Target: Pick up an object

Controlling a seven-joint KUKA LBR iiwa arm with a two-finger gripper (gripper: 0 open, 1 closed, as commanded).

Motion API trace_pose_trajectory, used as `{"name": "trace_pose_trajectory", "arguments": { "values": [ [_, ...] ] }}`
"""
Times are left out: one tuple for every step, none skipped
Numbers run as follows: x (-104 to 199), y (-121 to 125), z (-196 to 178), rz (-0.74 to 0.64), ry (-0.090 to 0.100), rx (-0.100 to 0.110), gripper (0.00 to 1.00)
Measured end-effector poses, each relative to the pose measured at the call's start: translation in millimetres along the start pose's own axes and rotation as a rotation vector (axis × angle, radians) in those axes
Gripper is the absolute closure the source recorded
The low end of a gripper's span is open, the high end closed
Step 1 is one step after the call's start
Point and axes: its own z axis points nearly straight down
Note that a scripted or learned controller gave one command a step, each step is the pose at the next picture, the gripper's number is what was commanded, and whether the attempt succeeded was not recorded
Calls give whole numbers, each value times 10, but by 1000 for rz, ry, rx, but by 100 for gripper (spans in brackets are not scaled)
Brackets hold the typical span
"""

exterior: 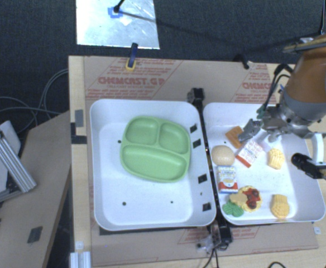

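The arm reaches in from the right and the gripper (259, 128) hovers over the far part of the right bin (305, 208). Its fingers look spread, nothing between them. Right below sit an orange block (234, 135) and a red-and-white packet (250, 152), with a pale bun (223, 155) just beside. Those three crowd each other, so a straight descent on the packet's middle seems the safest bet, fingers straddling its narrow sides. The corn cob (275, 159) lies clear of neighbours and may be the easier catch. The green divided plate (154, 148) sits in the left bin (104, 202).
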Motion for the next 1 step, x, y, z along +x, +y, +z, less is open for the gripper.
{"name": "trace_pose_trajectory", "arguments": {
  "values": [
    [1, 29, -67, -2, -2, -13, 0]
  ]
}}
